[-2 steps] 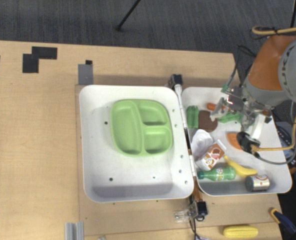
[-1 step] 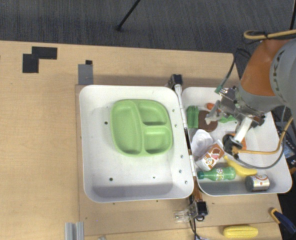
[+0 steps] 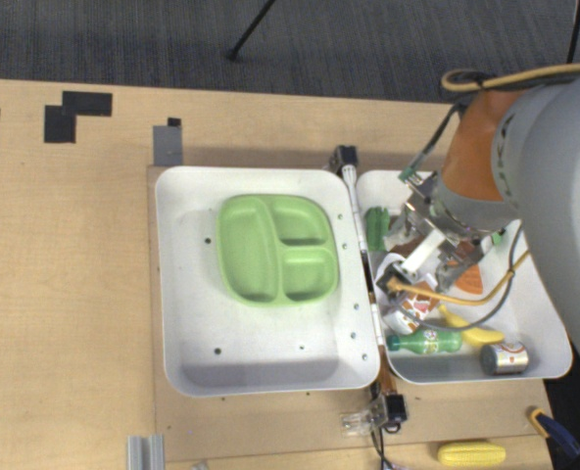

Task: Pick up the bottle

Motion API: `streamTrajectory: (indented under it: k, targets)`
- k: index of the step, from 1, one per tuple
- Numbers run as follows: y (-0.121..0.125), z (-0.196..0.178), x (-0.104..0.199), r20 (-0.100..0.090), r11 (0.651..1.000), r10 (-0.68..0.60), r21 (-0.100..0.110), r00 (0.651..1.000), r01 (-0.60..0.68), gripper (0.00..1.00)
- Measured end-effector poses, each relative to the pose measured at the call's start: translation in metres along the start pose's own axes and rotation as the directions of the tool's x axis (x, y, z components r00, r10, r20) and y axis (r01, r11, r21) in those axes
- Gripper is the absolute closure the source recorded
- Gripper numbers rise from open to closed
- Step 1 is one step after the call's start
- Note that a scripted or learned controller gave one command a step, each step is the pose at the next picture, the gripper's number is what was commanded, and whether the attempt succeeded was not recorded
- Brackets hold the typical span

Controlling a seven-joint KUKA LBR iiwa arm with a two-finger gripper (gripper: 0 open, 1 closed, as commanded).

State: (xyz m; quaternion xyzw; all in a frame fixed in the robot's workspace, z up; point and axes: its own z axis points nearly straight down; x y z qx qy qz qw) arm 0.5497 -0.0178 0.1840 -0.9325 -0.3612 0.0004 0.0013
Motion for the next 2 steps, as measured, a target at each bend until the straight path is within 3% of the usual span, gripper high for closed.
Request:
streamTrajectory:
  k: [1,2]
  targets:
    - [0.000,-0.010,0.001,-0.001,1.000,-0.007,0.000,1.000,0.007,1.00]
    - [-0.069,-0.034,0.004,0.000,0.977,-0.214,-0.001,0.977,0.214,1.00]
